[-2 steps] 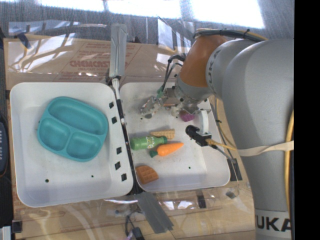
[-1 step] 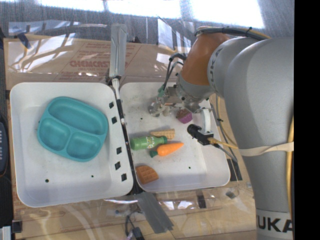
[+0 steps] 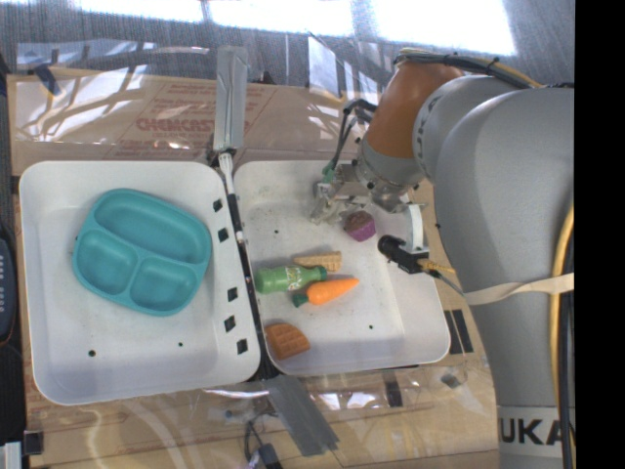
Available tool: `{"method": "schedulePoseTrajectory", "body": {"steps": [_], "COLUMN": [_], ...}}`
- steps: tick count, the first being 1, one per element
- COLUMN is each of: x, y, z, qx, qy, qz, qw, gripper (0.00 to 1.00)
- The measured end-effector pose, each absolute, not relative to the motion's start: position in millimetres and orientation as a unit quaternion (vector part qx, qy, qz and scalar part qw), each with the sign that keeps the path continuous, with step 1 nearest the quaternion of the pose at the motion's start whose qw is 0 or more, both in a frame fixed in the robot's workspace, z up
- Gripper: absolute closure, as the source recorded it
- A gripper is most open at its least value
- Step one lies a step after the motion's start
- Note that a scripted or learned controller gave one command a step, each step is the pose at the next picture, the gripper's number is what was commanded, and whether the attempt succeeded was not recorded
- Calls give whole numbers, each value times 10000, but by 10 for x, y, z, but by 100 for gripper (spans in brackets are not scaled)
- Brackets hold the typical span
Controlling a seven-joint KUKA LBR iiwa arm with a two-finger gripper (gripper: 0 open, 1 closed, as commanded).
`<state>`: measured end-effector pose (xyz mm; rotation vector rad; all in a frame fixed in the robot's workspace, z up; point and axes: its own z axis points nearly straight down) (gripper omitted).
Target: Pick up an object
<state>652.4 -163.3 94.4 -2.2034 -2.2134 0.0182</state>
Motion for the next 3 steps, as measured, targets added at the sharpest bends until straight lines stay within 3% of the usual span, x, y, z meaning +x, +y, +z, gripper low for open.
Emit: {"method": "schedulePoseTrajectory", "body": {"steps": [1, 2, 3], "x": [6537, 5865, 4756], "y": [-1631, -1092, -1263], "z": [959, 904, 911], "qx": [-7052, -7041, -7051], "qy": [-7090, -7101, -7091], "qz": [45, 16, 13], "qw": [73, 26, 23], "gripper": [0, 0, 0]}}
